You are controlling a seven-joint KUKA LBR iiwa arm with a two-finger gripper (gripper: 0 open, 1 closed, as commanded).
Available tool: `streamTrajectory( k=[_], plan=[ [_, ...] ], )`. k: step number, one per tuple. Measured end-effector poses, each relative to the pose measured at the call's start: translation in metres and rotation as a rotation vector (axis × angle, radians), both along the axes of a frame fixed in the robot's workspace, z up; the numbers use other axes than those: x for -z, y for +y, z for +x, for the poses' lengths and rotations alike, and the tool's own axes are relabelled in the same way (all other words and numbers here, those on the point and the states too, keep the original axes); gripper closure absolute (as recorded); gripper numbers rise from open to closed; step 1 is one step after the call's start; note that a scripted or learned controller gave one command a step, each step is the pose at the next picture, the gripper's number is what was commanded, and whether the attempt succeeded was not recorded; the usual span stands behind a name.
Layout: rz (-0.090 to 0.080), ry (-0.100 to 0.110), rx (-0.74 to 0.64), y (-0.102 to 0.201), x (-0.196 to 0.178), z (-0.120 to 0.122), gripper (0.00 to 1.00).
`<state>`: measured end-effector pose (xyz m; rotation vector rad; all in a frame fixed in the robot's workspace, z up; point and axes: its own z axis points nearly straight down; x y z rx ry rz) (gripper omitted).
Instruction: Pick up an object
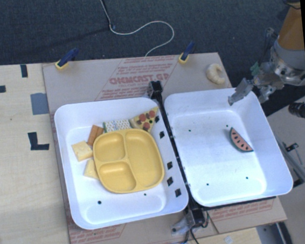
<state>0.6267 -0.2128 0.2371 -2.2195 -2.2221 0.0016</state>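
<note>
In right bin [267,182] | wedge-shaped watermelon slice [240,140] | gripper [248,90] above rim, state unclear

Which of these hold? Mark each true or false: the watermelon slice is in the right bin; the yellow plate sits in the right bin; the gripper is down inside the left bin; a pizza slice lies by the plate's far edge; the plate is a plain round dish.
1. The watermelon slice is in the right bin. True.
2. The yellow plate sits in the right bin. False: it is in the left bin.
3. The gripper is down inside the left bin. False: it is at the right bin's far right corner.
4. A pizza slice lies by the plate's far edge. True.
5. The plate is a plain round dish. False: it has three compartments.
</note>
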Motion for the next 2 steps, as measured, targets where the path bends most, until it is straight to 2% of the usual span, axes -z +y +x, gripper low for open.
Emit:
streamTrajectory(
  k=[2],
  plan=[
    [0.000,0.005,-0.001,-0.002,0.119,-0.014,0.00]
  ],
)
